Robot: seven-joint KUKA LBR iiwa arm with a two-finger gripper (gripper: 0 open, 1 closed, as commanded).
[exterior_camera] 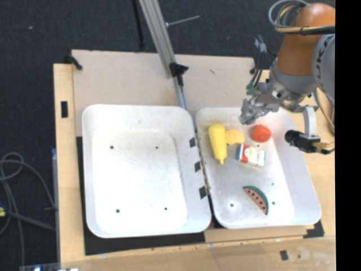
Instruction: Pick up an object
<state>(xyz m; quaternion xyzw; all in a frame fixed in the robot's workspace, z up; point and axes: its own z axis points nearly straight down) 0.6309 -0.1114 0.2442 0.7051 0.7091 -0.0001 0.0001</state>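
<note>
My gripper [248, 117], finger state unclear, hangs over the right white bin [299, 202]; the round red-orange toy tomato [260, 132] lies just beside it, toward the bench's front.

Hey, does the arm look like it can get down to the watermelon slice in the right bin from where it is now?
Probably yes. The watermelon slice lies flat by itself in the near part of the right bin, apart from the other toys. The gripper sits over the bin's far edge, with nothing between.
</note>
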